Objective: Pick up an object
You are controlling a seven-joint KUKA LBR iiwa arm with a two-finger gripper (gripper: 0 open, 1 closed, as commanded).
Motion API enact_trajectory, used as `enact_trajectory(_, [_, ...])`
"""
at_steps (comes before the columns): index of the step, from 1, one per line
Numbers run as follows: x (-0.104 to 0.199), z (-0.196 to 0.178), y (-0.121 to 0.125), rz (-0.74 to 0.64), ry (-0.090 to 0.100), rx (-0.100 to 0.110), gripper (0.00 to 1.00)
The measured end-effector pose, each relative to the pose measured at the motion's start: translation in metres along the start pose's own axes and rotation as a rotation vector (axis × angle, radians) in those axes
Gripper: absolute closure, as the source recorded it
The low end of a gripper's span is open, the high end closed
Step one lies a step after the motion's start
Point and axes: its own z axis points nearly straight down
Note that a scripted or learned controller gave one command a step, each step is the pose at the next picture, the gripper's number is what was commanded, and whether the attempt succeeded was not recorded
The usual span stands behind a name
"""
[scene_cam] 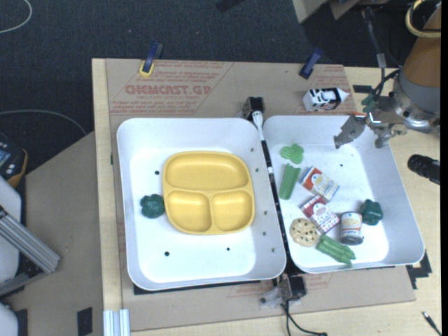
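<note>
The gripper [362, 133] is hanging over the right bin's [399, 187] far edge, fingers spread wide and holding nothing. Toys are lying apart from it toward that bin's middle and near edge: a green pod [289, 180], two small cartons [318, 184], a cookie [304, 232], a can [351, 227]. A yellow divided plate [208, 191] is sitting in the left bin [133, 187].

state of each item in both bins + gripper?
gripper: above right bin's far edge, holding nothing
yellow divided plate: flat in left bin, upright
broccoli: left bin, beside plate
can: right bin, upright
cookie: lying flat
two cartons: lying down
green bean pod: lying flat
</note>
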Motion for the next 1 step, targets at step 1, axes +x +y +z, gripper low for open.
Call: enact_trajectory(1, [-0.0007,0.0634,0.0018,0.0,0.001,0.002,0.0])
